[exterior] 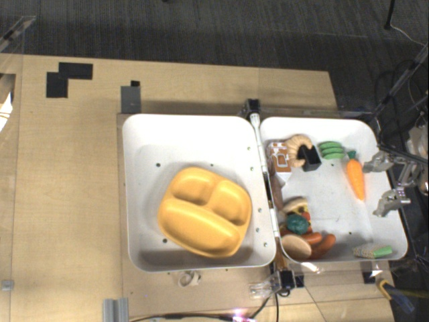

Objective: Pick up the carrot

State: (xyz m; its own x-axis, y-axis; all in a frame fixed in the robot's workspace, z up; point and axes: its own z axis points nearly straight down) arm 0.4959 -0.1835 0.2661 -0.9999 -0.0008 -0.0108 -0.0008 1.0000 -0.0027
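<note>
Left bin [141, 180] holds a yellow divided tray [204, 210]; right bin [335, 210] has toy food clustered along its left wall, carrot [354, 176] lying alone near the right wall, green top pointing away. Gripper [394, 180] sits just beside it at the bin's right edge, fingers apart, nothing between them. Best to straddle the carrot's mid-body across its narrow width. Wooden bench [60, 200], dark carpet [201, 19] behind

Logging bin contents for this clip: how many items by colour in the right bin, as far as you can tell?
Orange: 1, the carrot
Green: 2, ridged piece, flat piece
Mixed clusters, pieces too jumbled to separate: 2, upper, lower
Total: 5
</note>
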